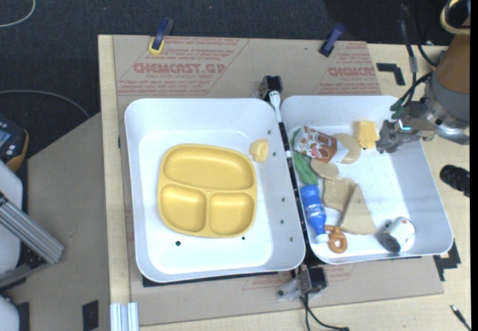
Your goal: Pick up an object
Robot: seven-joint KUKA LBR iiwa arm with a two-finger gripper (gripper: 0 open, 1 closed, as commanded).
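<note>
My gripper (391, 137) hangs over the upper right part of the right bin (422, 195), just right of a yellow cheese-like block (365, 134). Left of it in the same bin lie a red and white packet (316, 144), a green piece (303, 168), a blue bottle (314, 210), a tan slice of toast (346, 200), a small pretzel (336, 240) and a grey and white object (396, 233). Nothing shows between the gripper and the bin floor.
The left bin (142, 172) holds a yellow three-compartment plate (207, 189) and a small pale yellow piece (259, 149) near its upper right corner. Clamps sit at the bench's back edge, and cables run behind the arm.
</note>
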